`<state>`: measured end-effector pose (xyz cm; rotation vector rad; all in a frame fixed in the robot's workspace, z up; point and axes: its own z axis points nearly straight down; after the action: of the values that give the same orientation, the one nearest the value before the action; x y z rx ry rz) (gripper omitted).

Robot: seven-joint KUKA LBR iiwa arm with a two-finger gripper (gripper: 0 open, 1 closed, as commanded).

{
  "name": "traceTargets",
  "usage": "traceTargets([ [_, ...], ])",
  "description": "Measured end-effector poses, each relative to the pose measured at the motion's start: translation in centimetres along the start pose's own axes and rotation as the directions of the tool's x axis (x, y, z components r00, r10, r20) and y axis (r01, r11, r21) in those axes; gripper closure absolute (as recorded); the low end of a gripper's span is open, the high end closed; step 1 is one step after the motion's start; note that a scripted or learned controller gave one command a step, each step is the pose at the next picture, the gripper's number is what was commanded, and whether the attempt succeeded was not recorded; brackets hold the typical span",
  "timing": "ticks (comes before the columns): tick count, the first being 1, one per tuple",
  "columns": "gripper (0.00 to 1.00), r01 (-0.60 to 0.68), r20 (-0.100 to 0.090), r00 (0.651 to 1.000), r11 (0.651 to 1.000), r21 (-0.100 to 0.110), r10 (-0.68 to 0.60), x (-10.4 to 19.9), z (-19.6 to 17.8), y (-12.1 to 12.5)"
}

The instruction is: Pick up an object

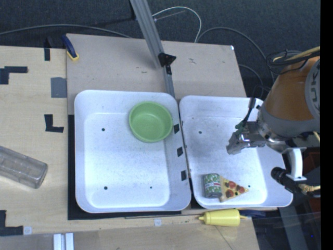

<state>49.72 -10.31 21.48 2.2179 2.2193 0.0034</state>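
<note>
We judge the pick not yet made: our end effector (235, 144) hangs over the middle of the right bin (208, 108), its grip state impossible to tell, while the small can (212, 185) and pizza slice (232, 188) lie near that bin's front edge.

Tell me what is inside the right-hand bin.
The right bin holds a small green can lying beside a pizza-slice toy, near its front edge. The gripper hangs over the bin's middle; the floor directly beneath it is covered.
</note>
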Motion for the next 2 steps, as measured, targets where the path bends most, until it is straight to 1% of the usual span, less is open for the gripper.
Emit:
traceTargets([
  [1, 1.0, 0.001, -0.001, 1.0, 1.0, 0.004, -0.001, 0.0, -1.8, 0.1],
  [2, 1.0, 0.006, -0.003, 1.0, 1.0, 0.004, -0.006, 4.4, -2.6, 2.6],
])
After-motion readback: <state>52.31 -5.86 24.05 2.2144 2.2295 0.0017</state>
